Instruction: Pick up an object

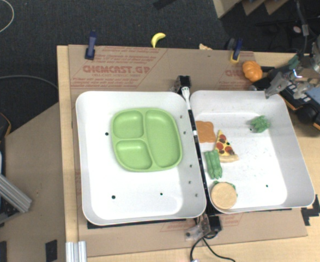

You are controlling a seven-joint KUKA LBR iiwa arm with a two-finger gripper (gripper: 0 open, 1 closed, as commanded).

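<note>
A brown bench board (149,70) carries two shallow white bins side by side. The left bin (94,162) holds a light green divided plate (146,140) with three compartments, lying flat near the bin's middle. The right bin (274,168) holds the small toy foods, mostly gathered along its left side beside the seam between the bins.

The arm's end sits at the right edge of the view, above the right bin's far right corner and outside the food cluster. The gripper (276,86) is there, a grey metal piece pointing down and left toward the bin rim; I cannot tell whether the claw is apart or together, and nothing shows clamped in it.

In the right bin, a round tan burger bun (224,195) lies near the front rim. A brown toast slice (205,131) lies near the seam, with a pizza slice (225,147) just to its right. A green pea pod (213,164) lies between the toast and the bun. A small green leafy piece (259,124) sits apart, toward the back right.

On the board behind the bins lie an orange fruit (252,70) and a small yellow banana (157,39).
</note>
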